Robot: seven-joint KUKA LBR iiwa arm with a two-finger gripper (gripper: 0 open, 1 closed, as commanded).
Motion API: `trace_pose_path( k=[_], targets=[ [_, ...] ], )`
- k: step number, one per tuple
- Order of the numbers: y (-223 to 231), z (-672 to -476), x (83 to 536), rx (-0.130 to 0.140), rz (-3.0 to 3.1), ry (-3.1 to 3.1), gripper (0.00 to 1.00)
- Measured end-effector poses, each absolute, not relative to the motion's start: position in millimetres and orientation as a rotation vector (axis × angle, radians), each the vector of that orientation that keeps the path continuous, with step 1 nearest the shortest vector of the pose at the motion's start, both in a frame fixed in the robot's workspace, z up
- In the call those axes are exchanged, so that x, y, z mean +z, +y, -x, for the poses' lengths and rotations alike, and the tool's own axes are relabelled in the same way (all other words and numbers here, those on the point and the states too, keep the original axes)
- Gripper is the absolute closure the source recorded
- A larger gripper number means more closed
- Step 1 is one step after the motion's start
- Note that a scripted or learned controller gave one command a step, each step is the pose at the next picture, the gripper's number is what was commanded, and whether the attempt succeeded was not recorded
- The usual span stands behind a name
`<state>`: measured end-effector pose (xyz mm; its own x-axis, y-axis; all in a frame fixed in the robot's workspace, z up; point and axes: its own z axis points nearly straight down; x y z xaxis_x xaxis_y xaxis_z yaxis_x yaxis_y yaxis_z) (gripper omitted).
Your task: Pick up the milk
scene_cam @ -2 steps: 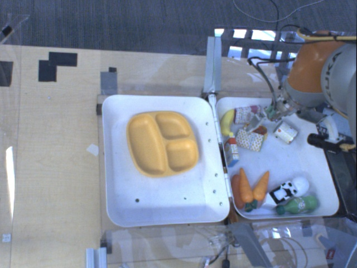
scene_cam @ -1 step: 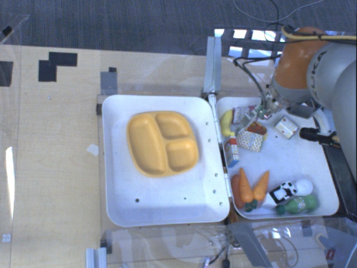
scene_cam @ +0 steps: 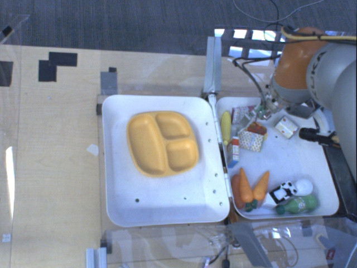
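Note:
The milk (scene_cam: 283, 193) looks like a small black-and-white cow-patterned carton lying near the front of the right bin (scene_cam: 329, 166), with a white round object (scene_cam: 304, 187) touching its right side. The gripper (scene_cam: 262, 112) hangs below the orange-banded wrist (scene_cam: 295, 60) at the back of the right bin, far from the milk. It is just above a small carton with a red top and patterned sides (scene_cam: 252, 139). Nothing shows as held by it.
The right bin also holds a yellow banana-like piece (scene_cam: 225, 126), a snack packet (scene_cam: 242, 116), a white box (scene_cam: 286, 128), a small bottle (scene_cam: 235, 150), two carrots (scene_cam: 250, 188) and a green bottle (scene_cam: 297, 205). A yellow divided plate (scene_cam: 162, 142) lies in the left bin (scene_cam: 167, 205).

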<state>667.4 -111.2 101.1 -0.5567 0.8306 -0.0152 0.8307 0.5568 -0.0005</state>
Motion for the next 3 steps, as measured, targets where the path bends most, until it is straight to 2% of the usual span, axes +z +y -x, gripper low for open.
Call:
trace_pose_path(
  k=[1, 2, 3],
  targets=[
    [-106.3, -672.7, 114.9, 0.010, -1.453, 2.748, 1.00],
    [-154.2, -583.4, 148.4, 0.003, -1.268, 2.865, 1.00],
    [-153.9, -583.4, 148.1, 0.004, -1.268, 2.866, 0.00]
  ],
)
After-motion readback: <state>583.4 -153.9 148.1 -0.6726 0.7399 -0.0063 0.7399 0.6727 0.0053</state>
